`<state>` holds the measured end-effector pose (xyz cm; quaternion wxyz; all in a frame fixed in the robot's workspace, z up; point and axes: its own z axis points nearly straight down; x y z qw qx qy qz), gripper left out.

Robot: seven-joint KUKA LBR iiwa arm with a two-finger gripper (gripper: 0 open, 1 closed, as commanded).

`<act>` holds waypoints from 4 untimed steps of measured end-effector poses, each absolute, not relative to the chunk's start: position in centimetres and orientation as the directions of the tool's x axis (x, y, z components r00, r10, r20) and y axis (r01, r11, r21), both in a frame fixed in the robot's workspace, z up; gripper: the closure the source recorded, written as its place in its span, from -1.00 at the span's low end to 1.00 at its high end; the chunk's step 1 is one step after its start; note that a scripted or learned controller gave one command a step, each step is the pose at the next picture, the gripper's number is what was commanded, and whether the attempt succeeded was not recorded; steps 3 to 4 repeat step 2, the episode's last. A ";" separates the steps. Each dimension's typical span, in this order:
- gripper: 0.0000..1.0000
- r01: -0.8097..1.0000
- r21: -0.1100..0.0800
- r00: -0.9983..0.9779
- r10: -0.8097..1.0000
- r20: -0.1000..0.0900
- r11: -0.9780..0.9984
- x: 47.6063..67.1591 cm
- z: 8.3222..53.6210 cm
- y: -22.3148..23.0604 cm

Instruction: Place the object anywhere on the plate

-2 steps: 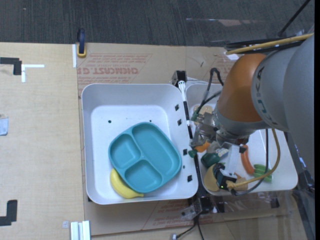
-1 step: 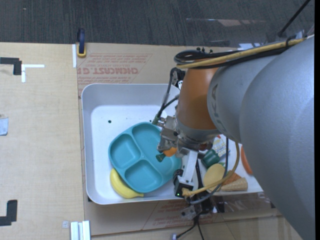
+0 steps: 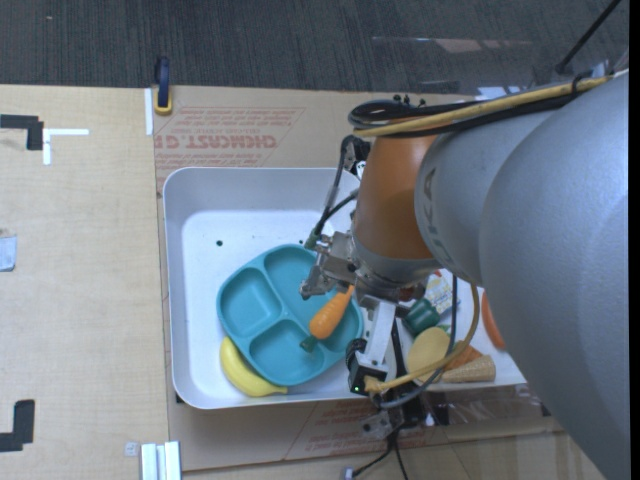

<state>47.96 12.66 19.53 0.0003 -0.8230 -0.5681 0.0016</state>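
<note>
In the left white bin (image 3: 190,268), a teal plate (image 3: 262,313) with three compartments lies tilted toward the near side of the bin, its lower edge close to the bin's front wall. An orange toy carrot (image 3: 329,315) with a small green tip rests across the plate's right rim, leaning from the upper right down into the lower right compartment; the green tip (image 3: 308,345) sits inside that compartment. A yellow banana (image 3: 243,371) peeks out from under the plate's near left edge, touching it, curving along the bin's front left corner.

The grey arm with its orange band (image 3: 395,203) reaches in from the right and covers most of the right side of the bench. Its gripper (image 3: 325,273) hangs just above the upper end of the carrot, at the plate's right rim. The gripper's parts are dark and crowded with cables, and it is not possible to tell whether the jaws are released or clenched, nor whether they touch the carrot.

To the right of the plate, partly hidden under the arm, several small toys lie together: a green piece (image 3: 421,315), a pale yellow rounded piece (image 3: 431,348), and a tan cone (image 3: 475,369) lying on its side near the front edge. A cardboard sheet (image 3: 230,133) with red printed lettering lies under the bins, and the wooden bench (image 3: 75,268) stretches to the left.
</note>
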 end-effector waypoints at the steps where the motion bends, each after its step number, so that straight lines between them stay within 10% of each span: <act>1: 1.00 0.937 -0.003 0.350 0.937 -0.005 -0.350 48.1 20.3 12.6; 2: -1.00 0.937 -0.003 0.350 0.937 -0.005 -0.350 48.1 20.3 12.6; 4: -1.00 0.937 -0.003 0.350 0.937 -0.005 -0.350 48.1 20.3 12.6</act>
